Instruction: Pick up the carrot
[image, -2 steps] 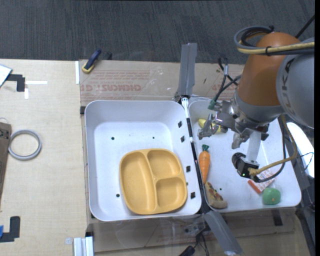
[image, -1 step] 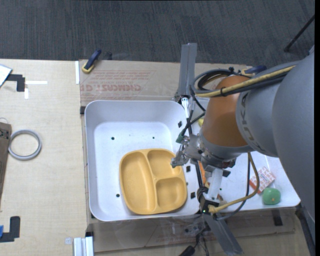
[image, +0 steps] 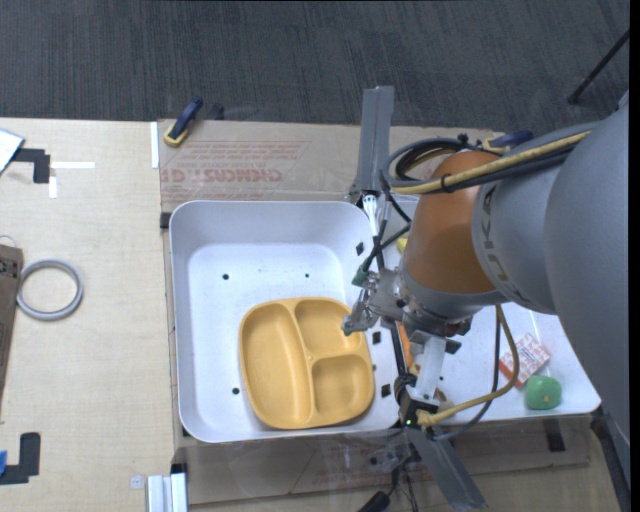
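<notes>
A thin orange thing, which looks like the carrot, lies near the front right of the right bin, between a red-and-white packet and a green ball. Only a sliver of it shows. My gripper hangs below the big orange-banded wrist, over the wall between the two bins, well to the left of that orange thing. The wrist covers the gripper from above, and I see nothing held in it.
A yellow divided plate lies in the front of the left bin, close to the gripper. The arm covers most of the right bin. A tape roll and a blue clamp lie on the bench outside the bins.
</notes>
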